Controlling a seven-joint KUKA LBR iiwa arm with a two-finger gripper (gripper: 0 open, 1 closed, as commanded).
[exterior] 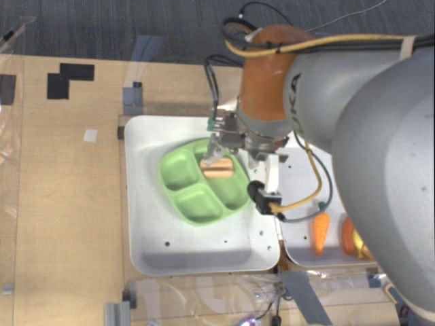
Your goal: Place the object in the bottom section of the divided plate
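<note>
A green divided plate lies in the left white bin, with three compartments. A short pinkish-tan object, like a small hot dog, sits level at the plate's upper right compartment, near the divider. My gripper hangs directly over this object, at or just above its top; the grey wrist and orange band rise behind it. Whether the object rests on the plate or hangs a little above it I cannot tell. The plate's bottom compartment holds nothing.
The right bin holds an orange carrot and another orange item partly hidden by the arm. A black cable fitting hangs by the plate's right rim. The bulky arm covers the right side.
</note>
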